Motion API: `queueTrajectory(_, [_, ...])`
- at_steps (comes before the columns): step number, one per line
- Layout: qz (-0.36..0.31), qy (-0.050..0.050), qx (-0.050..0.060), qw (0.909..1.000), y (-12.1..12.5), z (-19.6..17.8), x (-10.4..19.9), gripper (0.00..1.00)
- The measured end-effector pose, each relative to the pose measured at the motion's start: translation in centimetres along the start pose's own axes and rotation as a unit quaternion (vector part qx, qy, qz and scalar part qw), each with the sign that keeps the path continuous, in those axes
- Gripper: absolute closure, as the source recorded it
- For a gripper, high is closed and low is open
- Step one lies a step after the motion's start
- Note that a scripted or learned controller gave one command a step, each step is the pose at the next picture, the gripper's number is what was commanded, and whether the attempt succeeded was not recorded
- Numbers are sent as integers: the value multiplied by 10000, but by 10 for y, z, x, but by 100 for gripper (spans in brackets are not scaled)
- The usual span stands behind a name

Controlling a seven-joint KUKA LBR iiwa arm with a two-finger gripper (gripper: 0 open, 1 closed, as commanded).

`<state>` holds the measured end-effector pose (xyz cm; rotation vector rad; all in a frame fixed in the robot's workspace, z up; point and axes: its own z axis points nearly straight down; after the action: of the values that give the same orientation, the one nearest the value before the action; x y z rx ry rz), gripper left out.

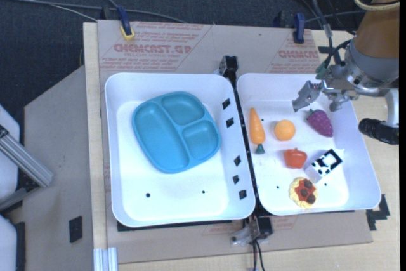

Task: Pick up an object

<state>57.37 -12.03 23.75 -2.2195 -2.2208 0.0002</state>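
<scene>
My gripper (319,100) hovers over the back of the right bin (355,203), open, with its fingers (304,97) spread and nothing between them. Just in front of it lies a purple bunch of grapes (321,123). Further left in the same bin are an orange ball (285,130) and an orange carrot (255,128) with a green tip. A red pepper (295,158), a white block with black marks (325,164) and a small yellow and red pizza-like toy (304,191) lie toward the front.
The left bin (127,200) holds a blue divided plate (176,131). A black divider (235,130) with clips runs between the bins. The grey and orange arm (377,41) comes in from the right. Cables lie on the dark floor behind the bench.
</scene>
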Motion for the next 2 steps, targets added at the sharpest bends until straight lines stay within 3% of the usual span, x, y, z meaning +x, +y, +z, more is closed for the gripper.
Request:
queueTrajectory(1, [7, 5, 28, 10000, -10, 50, -2, 0])
queueTrajectory(2, [3, 8, 33, 10000, -3, 110, -1, 0])
